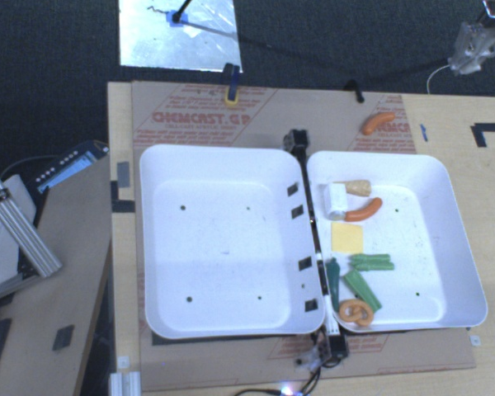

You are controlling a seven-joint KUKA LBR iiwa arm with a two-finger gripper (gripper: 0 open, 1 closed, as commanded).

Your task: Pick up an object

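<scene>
Our claw (476,48) hangs at the far right corner of the view, over the dark floor beyond the desk (478,114), and we cannot tell its state at this size. No thing shows in it.

We take the sausage (363,211) in the right bin (458,213) as landmark and as the likeliest pick. It lies in the far part of that bin, nearer us and to the left of the claw, well apart from it, so we judge the coming move to be a long reach inward and down. Its long axis runs slantwise, the right end tipped away from us.

Touching or nearly touching its left end is a white block (337,200), with a tan piece (358,187) just beyond the sausage. Just nearer than it lies a yellow square (347,238); nearer again, green beans (370,262) and a pretzel (355,312). A second sausage (379,123) lies on the desk beyond the bin. The left bin (223,246) sits beside the right one.

The white block crowds one end, so we judge a grasp across the sausage's middle safest.
</scene>
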